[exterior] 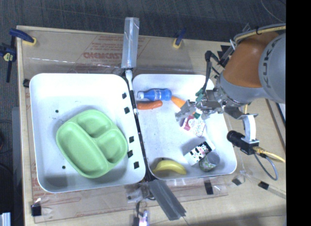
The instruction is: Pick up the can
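Note:
The can (pixel 205 157) lies on its side near the front right corner of the right bin (pixel 160 137). It has a dark label with white marks, and its round grey end faces the front. My gripper (pixel 190 113) hangs over the middle right of that bin, further back than the can and apart from it. Right under the gripper lies a pink and white packet (pixel 196 124). The grey arm with its orange band (pixel 248 67) reaches in from the right.
Along the right bin's back lie a blue bottle (pixel 154 95), an orange sausage-shaped toy (pixel 149 105) and a small orange piece (pixel 178 101). A banana (pixel 169 166) rests at the front, left of the can. The left bin (pixel 43 94) holds a green divided plate (pixel 92 142).

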You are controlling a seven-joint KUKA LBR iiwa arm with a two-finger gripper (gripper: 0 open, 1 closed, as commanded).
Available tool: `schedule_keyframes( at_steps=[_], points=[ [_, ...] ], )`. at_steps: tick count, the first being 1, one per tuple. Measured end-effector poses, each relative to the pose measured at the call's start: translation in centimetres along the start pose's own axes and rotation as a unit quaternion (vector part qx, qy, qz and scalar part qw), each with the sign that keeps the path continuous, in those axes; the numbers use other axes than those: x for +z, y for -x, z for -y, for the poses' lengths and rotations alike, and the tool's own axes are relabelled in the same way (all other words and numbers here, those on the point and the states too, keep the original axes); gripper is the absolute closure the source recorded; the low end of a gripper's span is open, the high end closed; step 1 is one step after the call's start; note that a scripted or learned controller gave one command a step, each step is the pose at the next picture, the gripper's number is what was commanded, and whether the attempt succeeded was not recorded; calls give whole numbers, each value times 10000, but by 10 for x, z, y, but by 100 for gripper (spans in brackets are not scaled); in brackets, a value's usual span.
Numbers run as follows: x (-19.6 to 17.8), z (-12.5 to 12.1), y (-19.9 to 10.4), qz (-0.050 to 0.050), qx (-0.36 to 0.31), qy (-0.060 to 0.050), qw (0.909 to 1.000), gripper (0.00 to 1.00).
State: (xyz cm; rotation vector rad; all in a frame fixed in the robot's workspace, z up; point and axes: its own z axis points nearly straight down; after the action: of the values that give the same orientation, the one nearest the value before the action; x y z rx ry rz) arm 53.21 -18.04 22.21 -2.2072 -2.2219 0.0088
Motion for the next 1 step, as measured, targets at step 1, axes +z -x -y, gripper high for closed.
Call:
schedule_keyframes(
  at_steps=[1],
  points=[
    [117, 41, 26, -3, 1043, 30, 9945, 0]
  ],
)
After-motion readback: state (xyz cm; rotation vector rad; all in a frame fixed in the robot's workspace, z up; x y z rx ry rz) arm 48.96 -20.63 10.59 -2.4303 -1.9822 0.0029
